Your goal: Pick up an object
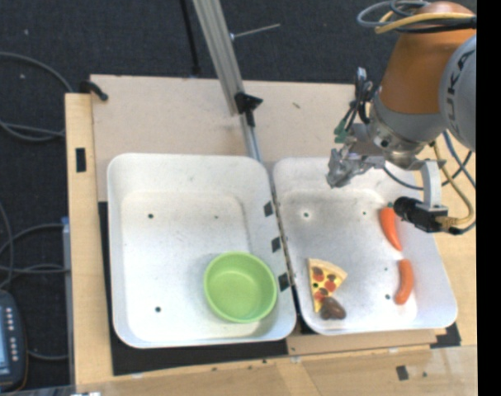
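While the tool [342,172] hangs, grip state unclear, the pizza slice [324,279] lies well below it.

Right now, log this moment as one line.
claw: above right white bin rear, nothing visibly held | slice of toy pizza: front | green plastic bowl: left bin

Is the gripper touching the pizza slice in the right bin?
Apart. The camera view shows bare bin floor between the gripper and the pizza slice.
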